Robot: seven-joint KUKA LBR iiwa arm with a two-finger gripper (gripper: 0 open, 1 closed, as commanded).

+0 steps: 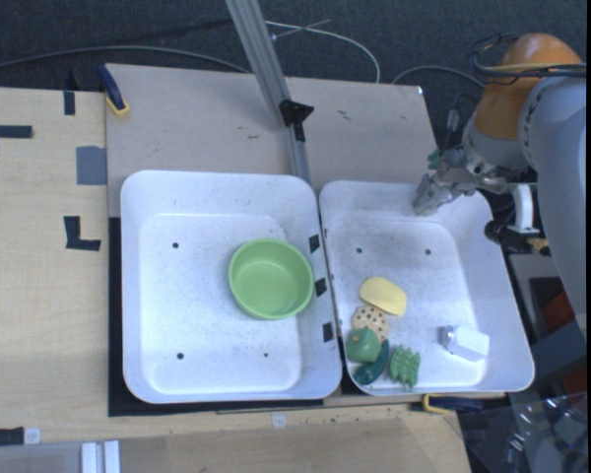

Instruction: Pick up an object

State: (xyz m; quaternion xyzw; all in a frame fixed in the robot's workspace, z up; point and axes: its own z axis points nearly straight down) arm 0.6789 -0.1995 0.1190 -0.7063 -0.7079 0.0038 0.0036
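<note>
The two-finger gripper (426, 203) is hovering over the far corner of the right white bin (492, 264), fingers drawn close together and gripping nothing. The candidates are sitting well apart from it at the near edge: a yellow oval piece (383, 296), a spotted tan piece (370, 320), green toys (404, 365) and a small white block (464, 341). Since they are crowding together, a descent risks nudging neighbours instead of catching one.

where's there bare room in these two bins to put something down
In the left bin, the floor left of and below the green bowl is bare. In the right bin, the upper middle is bare, between the gripper and the yellow piece. The near-left corner is crowded: yellow piece, green toys. A white block sits near-right.
</note>
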